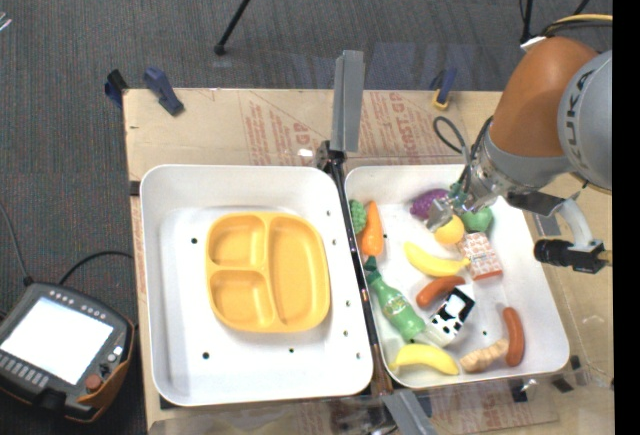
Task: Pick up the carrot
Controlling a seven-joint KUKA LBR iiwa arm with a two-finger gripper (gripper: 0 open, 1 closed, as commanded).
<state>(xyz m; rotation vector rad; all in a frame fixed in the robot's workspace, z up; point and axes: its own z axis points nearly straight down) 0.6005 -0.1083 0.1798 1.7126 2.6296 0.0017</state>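
Left bin [160, 223]: holds a yellow divided plate [268, 271], well apart from the work.
Carrot [373, 229]: in the right bin [540, 303], hard against its left wall, lying roughly along that wall with the green top toward the far end. A green leafy piece [357, 216] is just beside it on the wall side, and a green bottle [396, 307] lies just nearer the camera.
Neighbours further right: a banana [433, 260], a purple piece [430, 204], a yellow fruit [449, 229] and a small boxed item [480, 256].
Tool [458, 206]: low over the far middle of the right bin, at the purple piece and the yellow fruit, well apart from the carrot. Whether it is apart or together, I cannot tell; nothing is plainly held in it.
Step in hand: judged as the approach, with the carrot not yet reached.
Doing it well: the tool likely needs to travel left across the bin, then come down over the carrot's thick middle, closing across its width. The wall is tight on one side, so there is little room on that side. Keeping clear of the bottle and the leafy piece should avoid dragging them along.
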